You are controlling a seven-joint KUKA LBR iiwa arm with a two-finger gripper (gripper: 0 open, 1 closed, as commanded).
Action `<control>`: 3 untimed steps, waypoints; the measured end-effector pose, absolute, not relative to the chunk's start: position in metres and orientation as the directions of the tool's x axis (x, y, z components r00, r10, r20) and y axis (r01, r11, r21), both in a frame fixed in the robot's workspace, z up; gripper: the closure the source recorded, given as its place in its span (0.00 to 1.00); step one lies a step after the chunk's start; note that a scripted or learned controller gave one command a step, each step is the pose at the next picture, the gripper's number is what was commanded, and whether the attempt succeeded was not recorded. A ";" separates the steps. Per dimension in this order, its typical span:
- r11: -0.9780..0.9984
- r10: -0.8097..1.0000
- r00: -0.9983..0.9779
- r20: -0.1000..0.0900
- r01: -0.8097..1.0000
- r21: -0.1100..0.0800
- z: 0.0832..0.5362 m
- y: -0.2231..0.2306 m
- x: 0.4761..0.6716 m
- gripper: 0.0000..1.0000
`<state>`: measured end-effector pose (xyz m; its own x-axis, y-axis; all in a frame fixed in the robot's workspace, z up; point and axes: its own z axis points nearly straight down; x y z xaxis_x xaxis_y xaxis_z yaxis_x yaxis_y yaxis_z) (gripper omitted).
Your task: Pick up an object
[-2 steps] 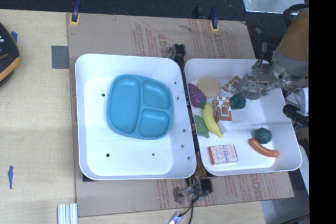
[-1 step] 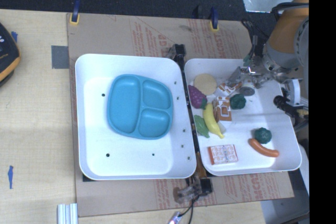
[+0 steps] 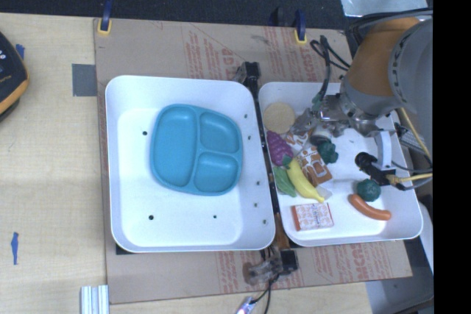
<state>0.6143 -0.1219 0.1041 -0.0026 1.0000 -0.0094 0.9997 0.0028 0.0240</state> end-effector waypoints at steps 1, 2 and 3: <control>0.004 1.000 -0.004 -0.005 0.999 0.034 0.105 -0.141 0.572 0.00; -0.001 1.000 0.001 -0.015 0.999 0.045 0.105 -0.119 0.492 0.00; 0.012 1.000 -0.012 0.000 0.999 0.044 0.118 -0.112 0.495 1.00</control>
<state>0.4948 -0.1121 0.1179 -0.0124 0.9999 -0.0003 0.9990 0.0124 0.0436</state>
